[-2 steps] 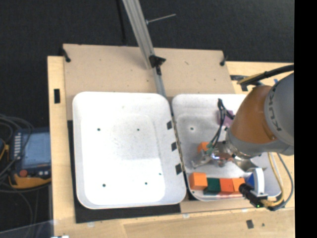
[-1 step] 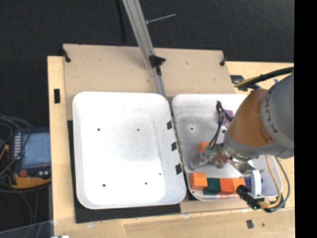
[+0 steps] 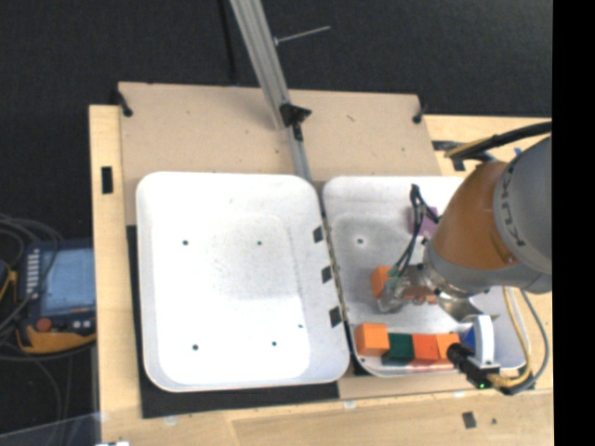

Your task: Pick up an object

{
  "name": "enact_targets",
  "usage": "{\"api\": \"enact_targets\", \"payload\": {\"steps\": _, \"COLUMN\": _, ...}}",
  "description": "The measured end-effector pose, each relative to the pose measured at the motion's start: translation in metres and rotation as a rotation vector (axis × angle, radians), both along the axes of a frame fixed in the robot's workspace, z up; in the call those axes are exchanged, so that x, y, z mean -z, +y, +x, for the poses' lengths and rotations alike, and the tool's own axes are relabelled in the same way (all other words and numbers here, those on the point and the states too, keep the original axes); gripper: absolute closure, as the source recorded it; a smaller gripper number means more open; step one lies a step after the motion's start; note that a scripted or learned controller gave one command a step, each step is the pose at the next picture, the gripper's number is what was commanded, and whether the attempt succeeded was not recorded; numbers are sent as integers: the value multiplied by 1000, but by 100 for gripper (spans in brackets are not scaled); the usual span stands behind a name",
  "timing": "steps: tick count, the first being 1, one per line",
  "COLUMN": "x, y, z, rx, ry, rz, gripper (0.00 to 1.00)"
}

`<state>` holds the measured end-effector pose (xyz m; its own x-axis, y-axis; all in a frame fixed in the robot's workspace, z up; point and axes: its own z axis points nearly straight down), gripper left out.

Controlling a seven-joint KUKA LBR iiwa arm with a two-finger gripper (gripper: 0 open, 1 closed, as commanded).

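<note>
Orange object (image 3: 380, 280) lies on the floor of the bin (image 3: 372, 189) under the hand, right against the hand (image 3: 402, 289) on the side turned toward the neighbouring bin (image 3: 223, 249). Contact or a thin gap: not resolvable.

Hand is low inside the bin, with the arm (image 3: 493, 230) bulking over it from the far side. Cannot tell how far open the hand is, nor whether it has hold of anything; the wrist and cables cover the working end.

Progress, as a judgement: reach looks done and the hand is down at the object. Grasp not confirmed and lift not yet made, as the object reads as resting on the bin floor. Left to do: close on it and raise it clear.

Edges: the wall shared with the neighbouring bin stands just beyond the orange object, away from the hand, so there is little slack that way. On the camera side of the hand a row sits along the bin's near wall: orange block (image 3: 374, 338), green block (image 3: 401, 347), second orange block (image 3: 428, 347), close together and near the hand but apart from it.

Open room: bare bin floor past the hand toward the table's (image 3: 232, 119) back edge, and straight up. A vertical lift looks the cleanest way out.
</note>
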<state>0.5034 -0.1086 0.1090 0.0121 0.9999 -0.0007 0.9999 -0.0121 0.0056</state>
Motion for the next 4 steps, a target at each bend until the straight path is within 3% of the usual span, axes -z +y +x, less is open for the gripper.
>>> {"api": "enact_targets", "payload": {"steps": 2, "x": -123, "y": 2, "z": 8, "rx": -16, "ry": -3, "rz": -1, "gripper": 100}}
{"api": "enact_targets", "payload": {"steps": 3, "x": -151, "y": 2, "z": 9, "rx": -18, "ry": 1, "rz": 0, "gripper": 100}}
{"api": "enact_targets", "payload": {"steps": 4, "x": -156, "y": 43, "z": 36, "rx": -19, "ry": 3, "rz": 1, "gripper": 100}}
